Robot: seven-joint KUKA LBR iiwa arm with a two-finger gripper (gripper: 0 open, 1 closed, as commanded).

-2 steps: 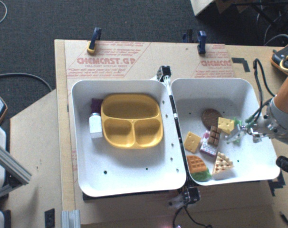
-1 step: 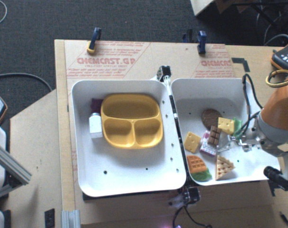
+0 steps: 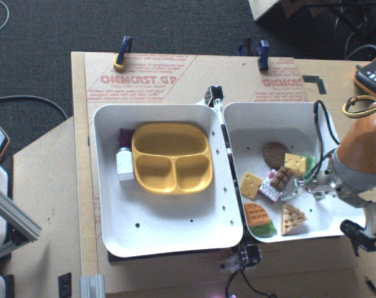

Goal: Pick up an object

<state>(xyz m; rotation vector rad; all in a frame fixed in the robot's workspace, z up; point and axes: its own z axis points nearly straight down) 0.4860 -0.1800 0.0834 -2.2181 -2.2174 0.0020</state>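
Bench (image 3: 175,73): a board printed with red lettering, carrying two shallow white bins side by side, with clamps at its far edge.

Left bin (image 3: 113,216): holds a yellow divided tray (image 3: 172,158) with three compartments, lying flat in the far half of the bin. Just beside the tray's left edge stands a small white bottle (image 3: 125,164), and a dark purple item (image 3: 126,135) lies just behind the bottle, touching or nearly touching the tray's corner.

Right bin (image 3: 250,123): holds a cluster of toy food pieces toward its near right side. A brown round cookie (image 3: 275,154) lies farthest back. A yellow cheese block (image 3: 295,164) sits just beside it on the right. A second cheese wedge (image 3: 250,184) lies near the bin's left wall. A brown and pink bar-shaped piece (image 3: 277,182) lies between the two cheese pieces. A square waffle (image 3: 257,215) rests near the front wall with a green piece (image 3: 264,230) touching its near edge. A triangular waffle slice (image 3: 292,218) lies just to its right.

Arm: enters from the right, orange band over the right bin's right wall. The gripper (image 3: 303,185) is low in the right bin, at the bar-shaped piece and just beside the cheese block. State of the jaws: cannot tell; the wrist body and cabling obscure them. No object is visibly between them.
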